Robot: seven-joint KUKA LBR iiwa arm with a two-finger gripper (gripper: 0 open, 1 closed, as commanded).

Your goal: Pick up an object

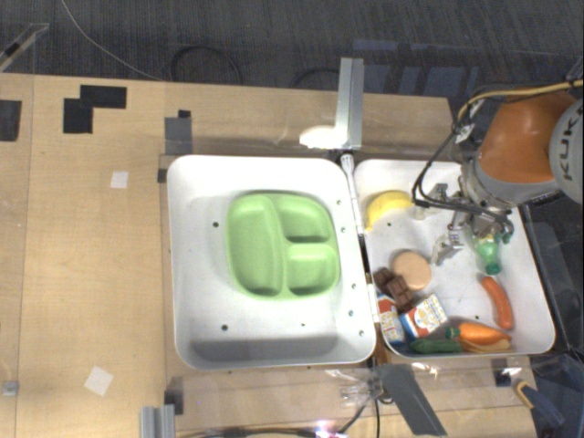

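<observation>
Gripper, finger state indiscernible, poised over the right bin beside a green bottle; divided green tray occupies the left bin.

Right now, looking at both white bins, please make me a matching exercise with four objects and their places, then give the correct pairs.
Objects:
1. light green divided plastic tray
2. round yellow lemon-like fruit
3. orange toy carrot
4. long orange-red toy sausage

Places:
A. right bin, far left corner
B. right bin, near edge
C. middle of left bin
D. right bin, right side

Pairs: 1-C, 2-A, 3-B, 4-D
</observation>
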